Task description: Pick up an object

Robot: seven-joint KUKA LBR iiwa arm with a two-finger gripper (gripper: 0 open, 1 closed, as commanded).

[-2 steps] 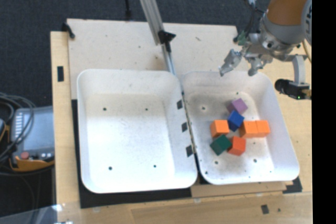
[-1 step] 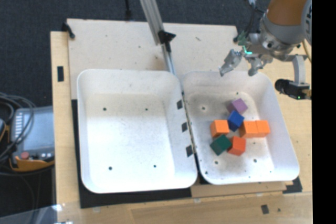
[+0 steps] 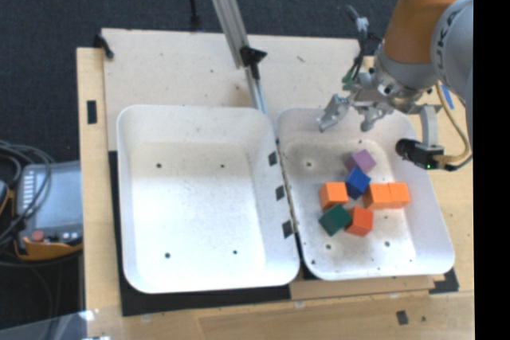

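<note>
The gripper (image 3: 351, 117) hangs open and empty at the frame's upper right, and the tightly bunched blocks (image 3: 358, 201) could jam its fingers.

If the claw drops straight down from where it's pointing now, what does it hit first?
Probably bare floor of the right bin near its far edge. The claw hangs short of the purple block and the rest of the cluster, though depth is hard to judge from this slanted view.

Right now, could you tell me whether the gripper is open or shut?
Open: the gripper hangs above the right bin with its two fingers spread apart and nothing between them.
</note>
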